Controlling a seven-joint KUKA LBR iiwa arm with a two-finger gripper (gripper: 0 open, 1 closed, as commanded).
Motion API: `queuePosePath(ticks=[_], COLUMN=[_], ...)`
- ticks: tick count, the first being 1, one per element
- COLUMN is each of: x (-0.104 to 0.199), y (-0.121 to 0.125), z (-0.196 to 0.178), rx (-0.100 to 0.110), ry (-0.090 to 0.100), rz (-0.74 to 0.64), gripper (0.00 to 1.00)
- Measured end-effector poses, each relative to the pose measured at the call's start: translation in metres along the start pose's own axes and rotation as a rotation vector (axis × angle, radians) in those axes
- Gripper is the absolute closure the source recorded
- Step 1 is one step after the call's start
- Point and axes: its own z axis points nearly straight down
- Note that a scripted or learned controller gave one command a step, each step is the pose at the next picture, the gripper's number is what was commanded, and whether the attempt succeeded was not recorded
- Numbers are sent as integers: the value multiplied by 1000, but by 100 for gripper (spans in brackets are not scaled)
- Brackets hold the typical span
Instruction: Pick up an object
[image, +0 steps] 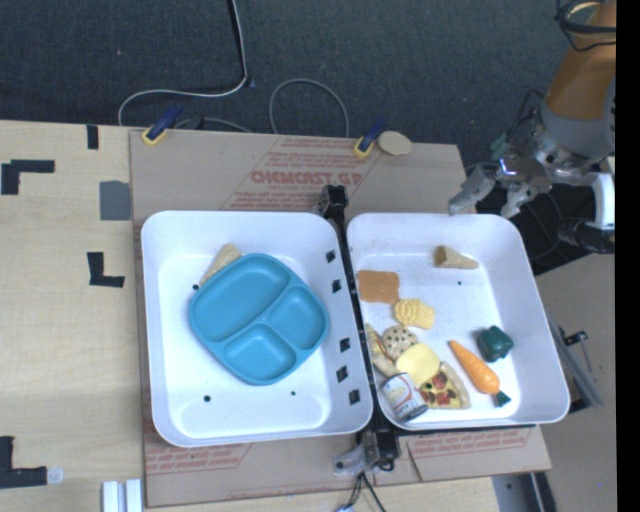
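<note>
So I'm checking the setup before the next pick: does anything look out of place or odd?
Two things. A tan round piece lies on the cardboard behind the right bin, outside both bins. In the left bin, the blue divided tray sits askew, partly covering a tan wedge. The small can lies on its side.
</note>
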Motion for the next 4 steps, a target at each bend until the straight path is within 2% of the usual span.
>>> queuePosePath(ticks=[1,2,3,4], x=[6,-42,-16,-17], y=[-25,-123,-173,-171], z=[162,170,170,159], rx=[-2,-7,-11,-13], ry=[0,-3,-7,-8], rz=[0,4,1,2], gripper=[0,0,0,100])
